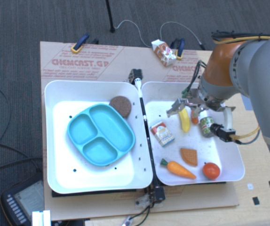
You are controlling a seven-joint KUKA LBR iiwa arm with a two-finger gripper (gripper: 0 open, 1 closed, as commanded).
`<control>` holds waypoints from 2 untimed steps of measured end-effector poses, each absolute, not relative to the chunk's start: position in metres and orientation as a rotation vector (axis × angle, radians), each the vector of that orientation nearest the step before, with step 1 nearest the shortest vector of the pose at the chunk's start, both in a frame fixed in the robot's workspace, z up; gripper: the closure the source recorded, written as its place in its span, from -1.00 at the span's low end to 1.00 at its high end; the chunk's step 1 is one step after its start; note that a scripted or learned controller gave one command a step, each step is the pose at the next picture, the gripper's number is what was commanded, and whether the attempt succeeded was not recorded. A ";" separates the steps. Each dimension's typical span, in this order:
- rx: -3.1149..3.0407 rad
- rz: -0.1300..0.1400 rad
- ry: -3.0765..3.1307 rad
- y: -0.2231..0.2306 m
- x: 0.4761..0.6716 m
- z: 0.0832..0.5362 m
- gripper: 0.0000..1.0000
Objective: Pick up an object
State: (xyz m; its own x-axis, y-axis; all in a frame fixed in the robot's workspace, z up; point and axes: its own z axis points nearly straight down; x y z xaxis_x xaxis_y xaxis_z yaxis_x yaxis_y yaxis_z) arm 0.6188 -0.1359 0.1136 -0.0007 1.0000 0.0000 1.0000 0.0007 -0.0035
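So far nothing is lifted: my claw (pixel 187 108) hangs low in the far part of the right bin (pixel 234 171), directly over the yellow banana (pixel 185 119), and everything in that bin rests on the floor of it. From this slant I cannot tell whether the claw is spread or clenched, nor whether it touches the banana; the metal parts blur together above the fruit's far end. I judge the reach is made and the grasp and the lift are left to do.

The banana is a smooth, slim, gently curved piece, probably hard toy plastic, lying lengthwise from far to near. Just right of it a small green can (pixel 206 125) with a printed label lies tipped, close under my wrist. Left of the banana sits a small red-and-white carton (pixel 162 133), flat-sided and boxy. Nearer lie a tan wedge (pixel 189 156) with a dimpled surface like a cracker or slice, an orange carrot (pixel 178 169) tapering to a point with a green stub, and a round glossy red tomato (pixel 211 170) in the near right corner.

The left bin (pixel 59 173) carries a pale blue divided plate (pixel 100 133), matte plastic with three rounded wells, and a dark brown disc (pixel 121 105), rough like a patty, touching its far edge. Both bins are shallow white trays on the counter (pixel 55 60), which is covered in printed brown board.
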 end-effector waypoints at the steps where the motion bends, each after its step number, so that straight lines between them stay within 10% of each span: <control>1: -2.220 0.002 -2.223 -0.136 0.620 0.125 1.00; 2: -2.221 0.002 -2.223 -0.136 0.620 0.125 -1.00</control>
State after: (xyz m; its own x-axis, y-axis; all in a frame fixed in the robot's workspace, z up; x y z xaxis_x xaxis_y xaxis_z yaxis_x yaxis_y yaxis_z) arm 0.6196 -0.1362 0.1245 -0.0009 1.0000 -0.0010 1.0000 0.0009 -0.0007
